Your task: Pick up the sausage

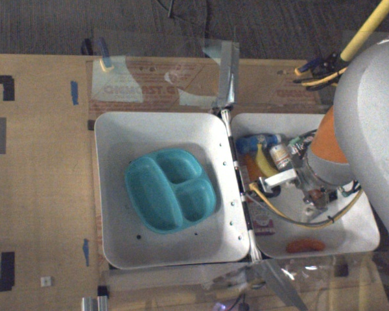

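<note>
Small orange-red sausage lies lower right of frame; steer gripper down-frame onto it. Finger state: cannot tell.

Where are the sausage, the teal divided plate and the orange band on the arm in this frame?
sausage (305, 245): camera view, middle of its length, right bin's near side.
teal divided plate (149, 196): camera view, floor of its large compartment, left bin.
orange band (329, 144): camera view, centre of the visible orange surface above the wrist.
</note>
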Available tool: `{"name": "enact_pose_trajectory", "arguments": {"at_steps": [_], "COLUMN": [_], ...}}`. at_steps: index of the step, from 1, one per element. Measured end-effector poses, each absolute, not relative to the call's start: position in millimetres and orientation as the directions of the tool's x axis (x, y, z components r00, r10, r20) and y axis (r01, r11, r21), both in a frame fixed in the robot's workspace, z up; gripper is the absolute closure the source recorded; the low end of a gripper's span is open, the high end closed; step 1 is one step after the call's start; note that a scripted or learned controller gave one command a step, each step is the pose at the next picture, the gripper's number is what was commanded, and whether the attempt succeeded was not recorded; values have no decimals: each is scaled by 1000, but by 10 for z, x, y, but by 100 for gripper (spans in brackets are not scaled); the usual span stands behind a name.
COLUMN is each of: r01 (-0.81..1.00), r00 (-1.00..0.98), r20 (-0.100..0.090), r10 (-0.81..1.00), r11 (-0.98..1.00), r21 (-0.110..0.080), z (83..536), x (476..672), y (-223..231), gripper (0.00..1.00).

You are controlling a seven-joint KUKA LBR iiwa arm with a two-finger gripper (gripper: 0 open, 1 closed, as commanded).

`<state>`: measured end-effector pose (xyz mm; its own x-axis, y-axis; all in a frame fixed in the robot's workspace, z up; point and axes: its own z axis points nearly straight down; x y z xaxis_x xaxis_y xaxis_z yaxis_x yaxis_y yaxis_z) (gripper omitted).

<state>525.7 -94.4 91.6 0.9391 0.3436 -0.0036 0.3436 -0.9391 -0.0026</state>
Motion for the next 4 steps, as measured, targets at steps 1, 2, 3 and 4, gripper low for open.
{"name": "enact_pose_trajectory", "arguments": {"at_steps": [1, 2, 3, 4], "r01": [204, 203, 371, 370], "r00": [979, 979, 928, 929], "r20": [-3, -6, -4, -6], "r10": [204, 203, 372, 370], "r11": [-979, -979, -928, -929], "r21": [-2, -4, -5, -6], "z": [1840, 1837, 1254, 1342], "x": [5138, 4784, 4783, 4776], "y": [-342, -324, -930, -934], "gripper": [0, 0, 0, 100]}}
